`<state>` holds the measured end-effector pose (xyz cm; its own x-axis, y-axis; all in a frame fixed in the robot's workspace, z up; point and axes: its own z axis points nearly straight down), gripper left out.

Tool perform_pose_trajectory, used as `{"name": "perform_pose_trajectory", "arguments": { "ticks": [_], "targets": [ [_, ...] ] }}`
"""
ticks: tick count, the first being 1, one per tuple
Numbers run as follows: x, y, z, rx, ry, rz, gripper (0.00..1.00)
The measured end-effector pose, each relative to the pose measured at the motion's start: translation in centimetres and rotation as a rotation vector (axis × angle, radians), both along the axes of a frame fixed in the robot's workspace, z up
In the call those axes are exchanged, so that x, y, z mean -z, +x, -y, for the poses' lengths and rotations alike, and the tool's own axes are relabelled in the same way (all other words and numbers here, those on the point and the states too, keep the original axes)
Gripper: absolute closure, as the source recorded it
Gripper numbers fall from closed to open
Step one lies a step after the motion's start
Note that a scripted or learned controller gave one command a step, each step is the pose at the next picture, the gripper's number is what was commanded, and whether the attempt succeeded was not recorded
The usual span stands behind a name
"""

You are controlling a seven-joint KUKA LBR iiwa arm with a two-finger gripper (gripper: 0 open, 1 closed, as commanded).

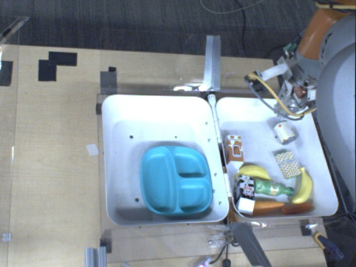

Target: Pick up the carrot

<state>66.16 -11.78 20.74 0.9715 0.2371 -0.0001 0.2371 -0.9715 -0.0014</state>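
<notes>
My gripper (293, 96) hangs over the far right corner of the right bin (253, 113), up near the back wall, and I cannot tell from here how it is set, because wires and metal bits crowd around it. Nothing is in its grasp that I can see. Just below it sits a small white cup (284, 131), and a bit nearer lies a checked packet (287, 163). The carrot (269, 207) is well away from my gripper, lying flat along the near wall of the same bin. I think it will be tricky there, because the wall is right beside it and leaves little room on that side. A green bottle (271, 189) lies just behind it, a yellow banana (303, 188) curls by its right end, another banana (253, 172) sits farther back, and a small dark box (245, 189) crowds its left end. The left bin (117, 115) has a blue plate (177, 178) and lots of bare floor, so there is room there
</notes>
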Motion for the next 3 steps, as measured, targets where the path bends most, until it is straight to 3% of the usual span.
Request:
{"name": "perform_pose_trajectory", "arguments": {
  "ticks": [1,2,3],
  "targets": [
    [1.6,-5.4,2.1,-0.126,0.000,-0.003,1.00],
    [1.6,-5.4,2.1,-0.126,0.001,-0.003,0.00],
    [11.6,-14.0,4.6,-0.232,0.001,0.000,0.00]
  ]
}}
